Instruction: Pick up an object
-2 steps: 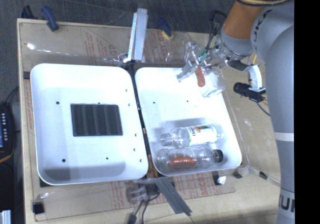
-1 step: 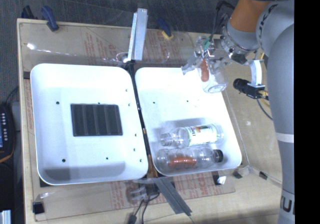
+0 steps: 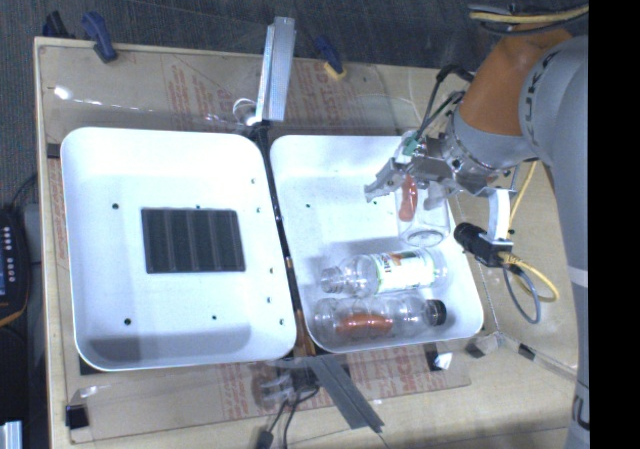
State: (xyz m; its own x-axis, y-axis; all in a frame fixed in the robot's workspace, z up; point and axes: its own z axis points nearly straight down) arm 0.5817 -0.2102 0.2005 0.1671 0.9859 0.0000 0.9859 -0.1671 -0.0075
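Observation:
My gripper [image 3: 409, 187] hangs over the upper right part of the right bin [image 3: 330, 172], its fingers [image 3: 381, 184] spread apart. Just below it stands a clear plastic cup [image 3: 425, 229] with a small orange-red piece [image 3: 408, 201] at its upper left; the piece shows between the fingers, which are not closed on it. Two clear bottles lie in the front of this bin: one with a green and white label [image 3: 392, 272], and one with a reddish-brown label [image 3: 375, 320] along the front wall.
The left bin [image 3: 100, 237] holds a dark ribbed rectangular block [image 3: 193, 240]. A metal bar [image 3: 274, 69] rises behind the seam between the bins. Cables and a black connector [image 3: 480, 242] hang by the right bin's right wall.

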